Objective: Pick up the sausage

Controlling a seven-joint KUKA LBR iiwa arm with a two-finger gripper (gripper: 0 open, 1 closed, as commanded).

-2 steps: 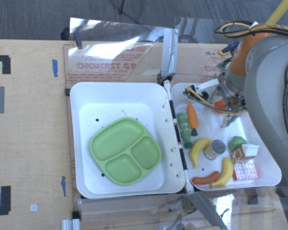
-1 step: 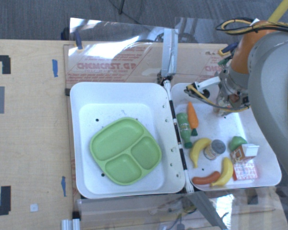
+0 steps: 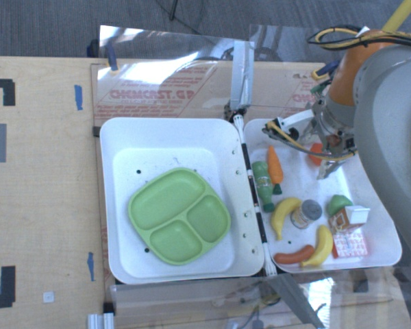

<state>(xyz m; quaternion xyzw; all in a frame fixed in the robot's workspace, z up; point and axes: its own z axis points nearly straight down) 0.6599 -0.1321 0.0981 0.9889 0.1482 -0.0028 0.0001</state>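
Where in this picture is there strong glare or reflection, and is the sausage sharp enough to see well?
In the camera view, bright glare lies on the clear plastic sheet behind the bins, and more reflection on the clear panel at the bottom edge. The sausage is evenly lit and a little soft, yet its red shape reads clearly beside a banana.

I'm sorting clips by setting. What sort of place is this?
Probably a robotics lab bench: a grey arm reaching over two white bins, toy food such as a sausage, and blue tape marks.
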